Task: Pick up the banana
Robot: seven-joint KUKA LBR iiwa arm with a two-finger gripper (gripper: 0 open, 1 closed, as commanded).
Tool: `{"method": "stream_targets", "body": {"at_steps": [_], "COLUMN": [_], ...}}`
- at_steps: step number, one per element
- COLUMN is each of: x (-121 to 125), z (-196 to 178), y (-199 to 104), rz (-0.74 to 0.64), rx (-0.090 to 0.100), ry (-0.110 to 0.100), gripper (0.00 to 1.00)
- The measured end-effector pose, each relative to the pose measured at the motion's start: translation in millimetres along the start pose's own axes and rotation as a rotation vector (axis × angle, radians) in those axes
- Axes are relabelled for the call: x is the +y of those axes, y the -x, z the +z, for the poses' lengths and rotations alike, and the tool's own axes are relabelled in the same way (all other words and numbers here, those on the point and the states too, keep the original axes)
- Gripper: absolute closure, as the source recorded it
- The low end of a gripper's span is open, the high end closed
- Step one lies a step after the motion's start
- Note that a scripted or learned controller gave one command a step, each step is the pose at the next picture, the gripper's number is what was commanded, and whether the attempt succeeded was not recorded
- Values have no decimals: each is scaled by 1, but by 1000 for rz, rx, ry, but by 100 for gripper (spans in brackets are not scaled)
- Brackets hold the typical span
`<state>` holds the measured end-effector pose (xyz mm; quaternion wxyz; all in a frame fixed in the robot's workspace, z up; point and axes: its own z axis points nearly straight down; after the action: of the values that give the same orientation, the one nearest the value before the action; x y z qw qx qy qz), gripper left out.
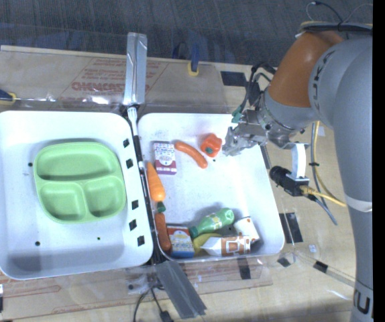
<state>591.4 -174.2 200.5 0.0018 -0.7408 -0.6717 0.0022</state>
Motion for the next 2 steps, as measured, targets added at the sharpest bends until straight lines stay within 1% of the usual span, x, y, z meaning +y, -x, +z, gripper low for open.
{"method": "stream_targets", "body": {"at_steps": [1,2], "x": [-13,-25], "z": [-122,-111], "y": [28,16], "rz": [123,449], "rx": [1,2], "ry": [3,-2], "gripper": [100,100]}}
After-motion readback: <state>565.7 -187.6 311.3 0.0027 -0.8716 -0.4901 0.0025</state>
